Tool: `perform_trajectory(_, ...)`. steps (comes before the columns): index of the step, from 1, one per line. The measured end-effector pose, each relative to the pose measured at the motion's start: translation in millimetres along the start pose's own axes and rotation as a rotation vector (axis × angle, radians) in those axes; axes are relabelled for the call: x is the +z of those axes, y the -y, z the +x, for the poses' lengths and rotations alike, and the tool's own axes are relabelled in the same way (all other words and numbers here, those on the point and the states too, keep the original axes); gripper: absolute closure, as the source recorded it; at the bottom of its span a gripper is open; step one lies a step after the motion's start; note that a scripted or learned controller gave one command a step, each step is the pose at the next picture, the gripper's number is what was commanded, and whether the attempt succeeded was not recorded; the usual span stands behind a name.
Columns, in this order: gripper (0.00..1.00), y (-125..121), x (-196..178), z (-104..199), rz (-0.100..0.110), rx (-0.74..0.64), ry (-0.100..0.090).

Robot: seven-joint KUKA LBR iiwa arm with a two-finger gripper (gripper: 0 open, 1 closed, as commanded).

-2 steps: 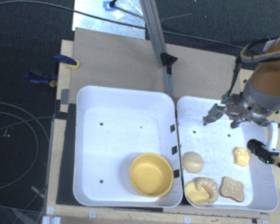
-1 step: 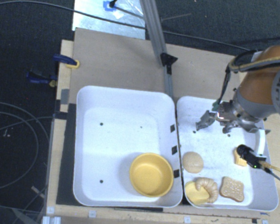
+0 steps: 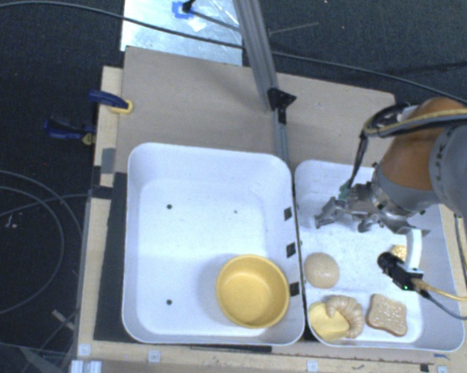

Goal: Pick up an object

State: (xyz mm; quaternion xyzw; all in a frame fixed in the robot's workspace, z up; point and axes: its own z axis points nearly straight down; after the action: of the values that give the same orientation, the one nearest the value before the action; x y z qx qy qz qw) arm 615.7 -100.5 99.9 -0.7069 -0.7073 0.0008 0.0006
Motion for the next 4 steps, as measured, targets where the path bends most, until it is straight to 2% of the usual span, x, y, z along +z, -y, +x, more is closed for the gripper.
perform_trajectory(1,1.0,-1.7,-14.4,0.1,-0.007,0.0,0.001)
perform_trajectory(2,1.0,-3.9,-78.5,-3.4,-0.009,-0.003,0.001)
perform_trajectory(4,1.0,-5.5,-163.5,-3.7,-0.008,-0.005,0.001)
